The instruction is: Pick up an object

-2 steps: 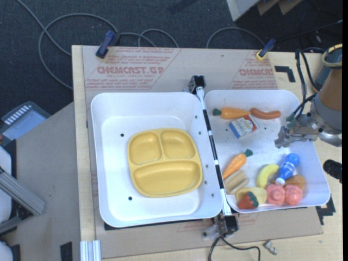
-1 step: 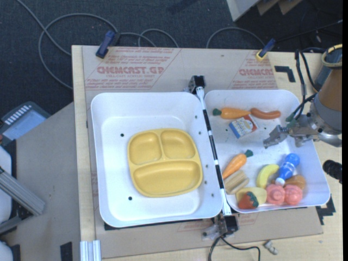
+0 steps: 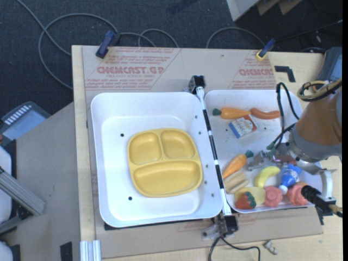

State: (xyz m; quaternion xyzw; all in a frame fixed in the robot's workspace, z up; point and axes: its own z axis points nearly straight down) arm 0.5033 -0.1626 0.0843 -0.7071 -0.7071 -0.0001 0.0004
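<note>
Here's the bench (image 3: 163, 72), a pale board with red lettering along its far edge. Two shallow white bins sit on it side by side: the left bin (image 3: 109, 145) takes the middle, the right bin (image 3: 239, 99) reaches toward the right edge. A blue clamp (image 3: 105, 43) grips the far left corner, a yellow-and-blue clamp (image 3: 265, 49) the far edge near the right corner.

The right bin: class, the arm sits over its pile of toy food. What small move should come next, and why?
Probably a short, straight descent onto the banana. The end effector appears to sit just above it in the right bin, and nothing shows between its fingers. The carrot and strawberry crowd close by, so sideways drift risks a missed grasp.
</note>
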